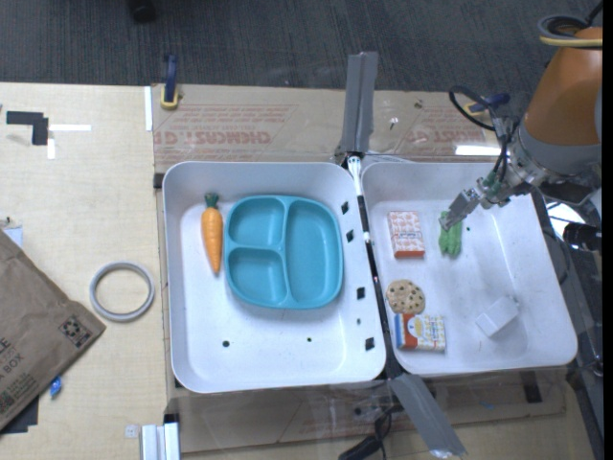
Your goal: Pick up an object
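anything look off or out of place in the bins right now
Nothing spilled or damaged. The carrot lies beside the blue plate rather than in it, and the gripper sits right at the green item in the right bin.

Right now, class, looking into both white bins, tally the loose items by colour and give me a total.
Orange: 1, the toy carrot
Teal: 1, the divided plate
Green: 1, the green item at the end effector
Brown: 1, the cookie
Mostly white with print: 2, the small box and the flat packet
White: 1, the small block
Total: 7
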Available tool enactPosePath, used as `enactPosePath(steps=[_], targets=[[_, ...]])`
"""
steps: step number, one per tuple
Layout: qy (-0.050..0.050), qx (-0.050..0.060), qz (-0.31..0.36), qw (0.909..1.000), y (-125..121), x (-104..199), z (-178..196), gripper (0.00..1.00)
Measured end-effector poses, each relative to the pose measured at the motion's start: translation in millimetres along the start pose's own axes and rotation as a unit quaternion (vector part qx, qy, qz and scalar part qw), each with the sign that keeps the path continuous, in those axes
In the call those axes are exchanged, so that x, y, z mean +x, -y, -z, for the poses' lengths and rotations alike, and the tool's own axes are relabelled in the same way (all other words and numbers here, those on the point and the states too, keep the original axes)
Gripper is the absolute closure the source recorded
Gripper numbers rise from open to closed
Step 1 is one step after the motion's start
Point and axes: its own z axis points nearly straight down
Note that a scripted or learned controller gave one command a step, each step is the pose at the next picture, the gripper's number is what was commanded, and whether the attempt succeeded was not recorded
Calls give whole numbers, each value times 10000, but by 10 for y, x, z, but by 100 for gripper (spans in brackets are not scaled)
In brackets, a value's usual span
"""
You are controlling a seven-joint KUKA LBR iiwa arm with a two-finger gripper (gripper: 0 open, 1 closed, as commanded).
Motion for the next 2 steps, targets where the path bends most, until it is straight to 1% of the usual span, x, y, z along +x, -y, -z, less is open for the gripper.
enactPosePath(steps=[1, 2], targets=[[7, -14, 509, 9987, -197, -247, -914, 0], [20, -25, 499, 9987, -200, -259, -815, 100]])
